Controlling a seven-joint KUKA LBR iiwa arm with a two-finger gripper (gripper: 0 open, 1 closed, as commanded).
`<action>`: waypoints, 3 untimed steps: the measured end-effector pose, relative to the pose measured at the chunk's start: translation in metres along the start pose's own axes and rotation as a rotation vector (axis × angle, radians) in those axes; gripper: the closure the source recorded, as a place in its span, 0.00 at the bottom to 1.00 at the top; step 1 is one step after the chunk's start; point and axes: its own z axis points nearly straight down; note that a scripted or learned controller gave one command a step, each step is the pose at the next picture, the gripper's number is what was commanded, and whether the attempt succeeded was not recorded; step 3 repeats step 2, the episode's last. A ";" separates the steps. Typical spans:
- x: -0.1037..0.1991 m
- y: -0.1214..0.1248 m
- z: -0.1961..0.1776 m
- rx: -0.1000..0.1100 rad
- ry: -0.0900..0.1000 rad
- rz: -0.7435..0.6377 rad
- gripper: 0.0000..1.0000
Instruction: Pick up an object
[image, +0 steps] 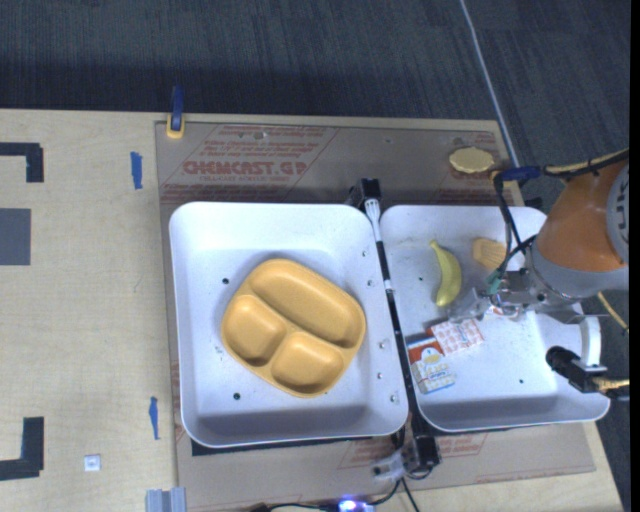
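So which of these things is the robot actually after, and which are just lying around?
Could be picked:
- banana
- small packet
- red and white carton
- tan piece
- yellow divided tray

Just lying about:
- tan disc on the board
- blue clamp
- black divider between the bins

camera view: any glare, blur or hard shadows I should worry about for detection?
Camera view: lighting is even and soft, with faint shadows under the yellow tray and banana; the white bins look bright but keep their detail, with no strong glare; the wrist area near the gripper is cluttered and slightly soft, and print on the small packet is too small to read.
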 end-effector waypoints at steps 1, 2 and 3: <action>-0.001 0.002 -0.011 -0.006 -0.002 0.001 1.00; 0.059 0.026 -0.081 0.008 0.002 -0.002 1.00; 0.059 0.026 -0.081 0.008 0.002 -0.002 1.00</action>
